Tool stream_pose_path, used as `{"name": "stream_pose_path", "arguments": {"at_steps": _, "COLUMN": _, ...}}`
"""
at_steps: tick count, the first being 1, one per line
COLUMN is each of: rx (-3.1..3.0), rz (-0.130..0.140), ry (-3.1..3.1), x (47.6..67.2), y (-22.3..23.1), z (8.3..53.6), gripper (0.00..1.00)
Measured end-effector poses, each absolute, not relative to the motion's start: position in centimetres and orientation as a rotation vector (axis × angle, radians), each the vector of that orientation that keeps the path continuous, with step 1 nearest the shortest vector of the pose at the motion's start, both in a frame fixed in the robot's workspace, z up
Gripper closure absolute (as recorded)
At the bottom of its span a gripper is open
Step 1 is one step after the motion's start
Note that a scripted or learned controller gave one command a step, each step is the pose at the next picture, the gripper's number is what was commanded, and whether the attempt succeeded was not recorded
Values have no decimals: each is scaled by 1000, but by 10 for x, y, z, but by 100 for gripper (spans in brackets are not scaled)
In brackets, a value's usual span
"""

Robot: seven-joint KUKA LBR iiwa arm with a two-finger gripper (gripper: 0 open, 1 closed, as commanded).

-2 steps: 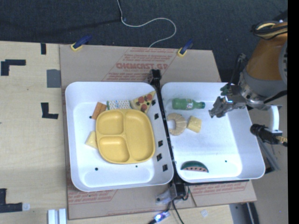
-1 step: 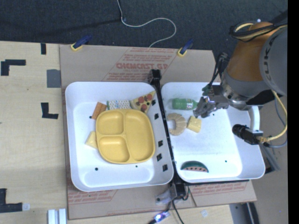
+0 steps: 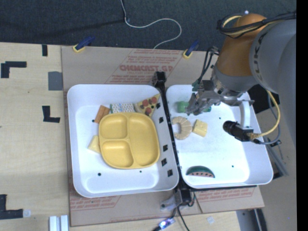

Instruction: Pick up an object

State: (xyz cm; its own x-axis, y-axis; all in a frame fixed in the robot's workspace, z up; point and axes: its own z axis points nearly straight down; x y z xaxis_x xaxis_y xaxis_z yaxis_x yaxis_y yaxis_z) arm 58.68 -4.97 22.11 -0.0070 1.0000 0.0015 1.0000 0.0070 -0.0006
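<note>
The gripper (image 3: 198, 105) hangs low over the far left part of the right bin (image 3: 250, 172); its dark fingers merge with the wrist above them, so whether they are spread or pressed together cannot be told, and nothing can be made out between them. A small green object (image 3: 181, 107) lies just left of the gripper, partly covered by it, so its shape and long axis are hard to read. Just nearer than the gripper sit a tan ring-shaped piece (image 3: 182, 127) and, touching or almost touching its right side, a pale yellow wedge (image 3: 200, 128) tilted with a corner toward the far side. A watermelon slice (image 3: 200, 172) lies near the bin's near edge, its long axis running left to right, curved rim toward the far side. The left bin (image 3: 82, 143) holds a yellow divided plate (image 3: 130, 139) that covers much of several items: an orange stick (image 3: 101, 113), a patterned piece (image 3: 122, 108), a pizza slice (image 3: 149, 104) and a pale wedge (image 3: 94, 144) poke out from its edges. Both bins rest on cardboard (image 3: 139, 64) on the surface (image 3: 29, 143).
</note>
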Motion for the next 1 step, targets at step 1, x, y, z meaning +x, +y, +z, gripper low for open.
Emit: {"name": "stream_pose_path", "arguments": {"at_steps": 1, "rx": -2212, "rz": 1, "ry": -2227, "x": 594, "y": 4, "z": 212, "gripper": 100}}
